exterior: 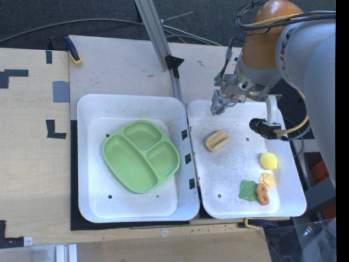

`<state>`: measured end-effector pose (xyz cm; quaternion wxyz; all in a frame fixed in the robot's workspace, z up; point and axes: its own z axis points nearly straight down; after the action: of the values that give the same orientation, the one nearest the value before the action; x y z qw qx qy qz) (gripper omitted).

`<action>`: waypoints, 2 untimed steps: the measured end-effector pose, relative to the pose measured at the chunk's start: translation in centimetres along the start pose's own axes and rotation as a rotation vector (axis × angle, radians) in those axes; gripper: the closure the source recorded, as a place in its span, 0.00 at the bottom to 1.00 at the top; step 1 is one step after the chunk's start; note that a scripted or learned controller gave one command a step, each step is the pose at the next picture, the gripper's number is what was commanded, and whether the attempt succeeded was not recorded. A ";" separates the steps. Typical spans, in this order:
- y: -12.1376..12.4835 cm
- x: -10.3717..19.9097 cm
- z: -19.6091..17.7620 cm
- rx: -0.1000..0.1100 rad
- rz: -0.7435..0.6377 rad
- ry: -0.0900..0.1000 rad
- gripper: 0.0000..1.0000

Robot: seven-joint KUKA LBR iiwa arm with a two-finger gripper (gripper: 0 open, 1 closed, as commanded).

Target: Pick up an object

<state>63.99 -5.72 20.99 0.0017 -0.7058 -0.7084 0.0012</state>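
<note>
We see the gripper (217,109) hovering empty at the right bin's (229,198) upper edge, its opening indeterminable, just above the bun (216,141) lying mid-frame, presumably positioned for a descent.

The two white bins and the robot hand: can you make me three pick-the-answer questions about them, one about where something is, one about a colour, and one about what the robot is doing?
1. Where is the green plate?
A. In the left bin
B. In the right bin
C. On the bench outside the bins

2. What colour is the round ball in the right bin?
A. Blue
B. Yellow
C. Purple

3. What is the gripper doing?
A. Lifting the green plate
B. Holding the ball
C. Hanging above the bun, apart from it

Answers:
1. A, the plate lies flat in the left bin.
2. B, the ball is plain yellow.
3. C, the gripper sits over the right bin's top corner and the bun lies below it, untouched.
</note>
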 end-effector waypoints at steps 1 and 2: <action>-2.7 4.7 -1.2 -0.002 -0.003 0.001 1.00; -5.7 7.9 -1.3 0.000 -0.002 0.000 1.00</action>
<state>58.29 2.13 22.29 0.0018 -0.7052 -0.7090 0.0013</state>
